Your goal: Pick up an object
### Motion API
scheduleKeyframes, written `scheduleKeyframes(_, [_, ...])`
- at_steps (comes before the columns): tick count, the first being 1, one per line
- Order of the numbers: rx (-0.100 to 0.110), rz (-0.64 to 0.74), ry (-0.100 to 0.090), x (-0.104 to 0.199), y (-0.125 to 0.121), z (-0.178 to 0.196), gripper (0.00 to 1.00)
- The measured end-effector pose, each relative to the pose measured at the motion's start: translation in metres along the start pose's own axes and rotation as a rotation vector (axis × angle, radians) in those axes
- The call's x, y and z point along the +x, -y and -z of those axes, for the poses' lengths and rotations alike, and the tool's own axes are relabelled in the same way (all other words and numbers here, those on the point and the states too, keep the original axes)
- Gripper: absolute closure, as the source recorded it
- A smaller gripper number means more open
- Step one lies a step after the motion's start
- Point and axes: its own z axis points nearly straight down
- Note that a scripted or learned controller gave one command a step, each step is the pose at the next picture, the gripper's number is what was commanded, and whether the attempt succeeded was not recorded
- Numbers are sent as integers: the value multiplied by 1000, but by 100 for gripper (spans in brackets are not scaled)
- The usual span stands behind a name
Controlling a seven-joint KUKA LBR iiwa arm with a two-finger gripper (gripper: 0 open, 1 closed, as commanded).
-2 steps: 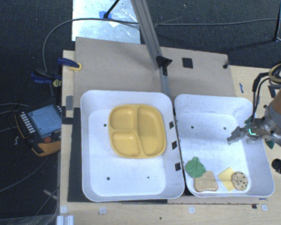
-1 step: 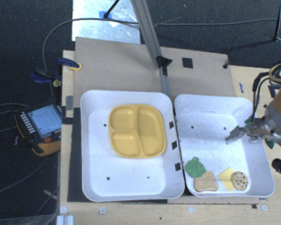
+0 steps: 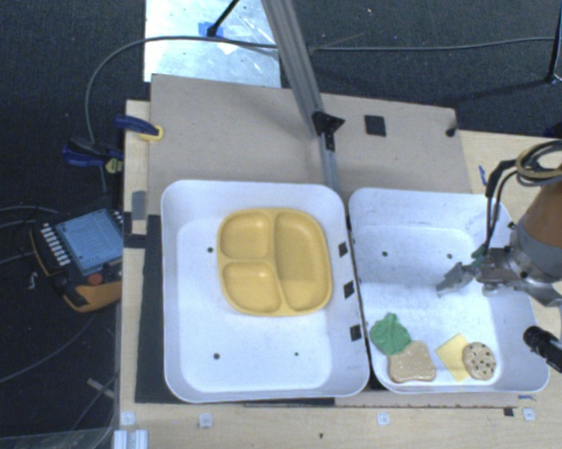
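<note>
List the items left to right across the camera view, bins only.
Yellow three-compartment plastic plate in the left white bin → green leaf-shaped toy → tan bread-slice toy → yellow cheese-slice toy → round speckled cookie toy, all in the right white bin.

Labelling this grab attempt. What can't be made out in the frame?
- Gripper, camera view: small and blurred, so its finger state cannot be told.
- Arm: cut off by the right edge beyond the wrist.
- Cheese slice: partly covered by the cookie.
- Toast and green leaf: touching or apart, too small to tell.
</note>
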Motion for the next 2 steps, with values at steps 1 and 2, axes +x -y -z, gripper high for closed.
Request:
scheduleKeyframes(1, [0, -1, 0, 0, 0, -52, 0])
scheduleKeyframes(2, [-4, -1, 1, 0, -1, -39, 100])
